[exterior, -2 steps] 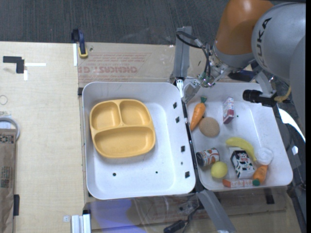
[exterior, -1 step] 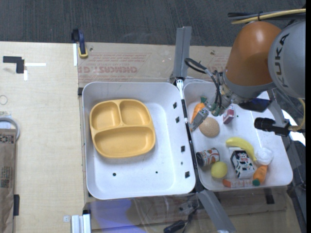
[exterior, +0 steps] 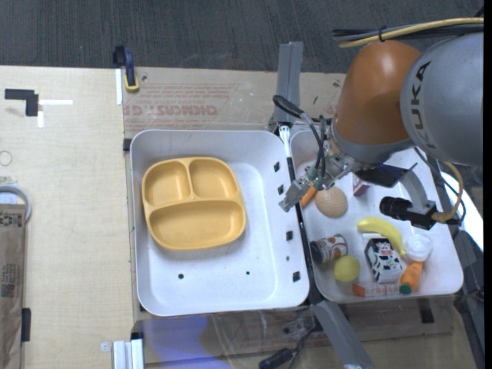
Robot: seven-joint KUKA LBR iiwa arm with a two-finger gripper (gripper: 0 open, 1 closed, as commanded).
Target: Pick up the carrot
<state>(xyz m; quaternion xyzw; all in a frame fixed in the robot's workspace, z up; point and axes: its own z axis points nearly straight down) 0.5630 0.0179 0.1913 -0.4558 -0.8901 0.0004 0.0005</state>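
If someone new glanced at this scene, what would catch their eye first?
Probably the big grey arm with its orange band, looming over the right bin, which is crowded with small items. Next, the yellow divided plate in the left bin. The gripper sits by an orange piece near the bins' divide.

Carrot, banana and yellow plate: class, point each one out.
carrot [exterior: 412, 276], camera view, orange body.
banana [exterior: 379, 227], camera view, middle of its curve.
yellow plate [exterior: 196, 229], camera view, floor of the large compartment.
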